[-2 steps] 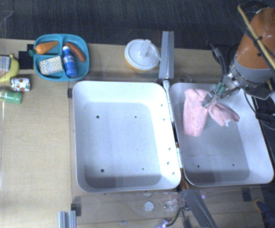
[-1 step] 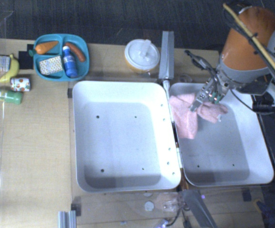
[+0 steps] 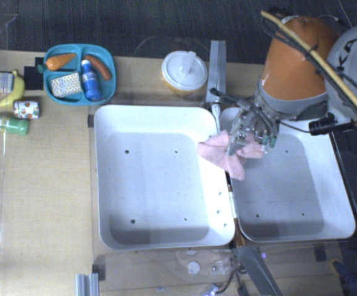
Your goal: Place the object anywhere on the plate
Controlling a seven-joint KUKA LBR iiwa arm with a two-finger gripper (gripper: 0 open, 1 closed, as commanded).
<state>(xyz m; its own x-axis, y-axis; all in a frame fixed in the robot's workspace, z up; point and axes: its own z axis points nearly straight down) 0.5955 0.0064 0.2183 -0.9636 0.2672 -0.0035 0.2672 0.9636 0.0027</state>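
The claw (image 3: 252,134) grips a pink cloth (image 3: 224,153), which hangs over the divide between the two bins (image 3: 160,184). Placing it on the plate is still left.

A grey robot arm (image 3: 351,60) with a wide, rounded orange band (image 3: 292,51) above its wrist. Black letters mark the pale grey casing at the upper right. A yellow cable (image 3: 317,57) and a black one run along the orange section. Below sits a grey collar, then a small metal end effector (image 3: 252,134) with thin dark wires.
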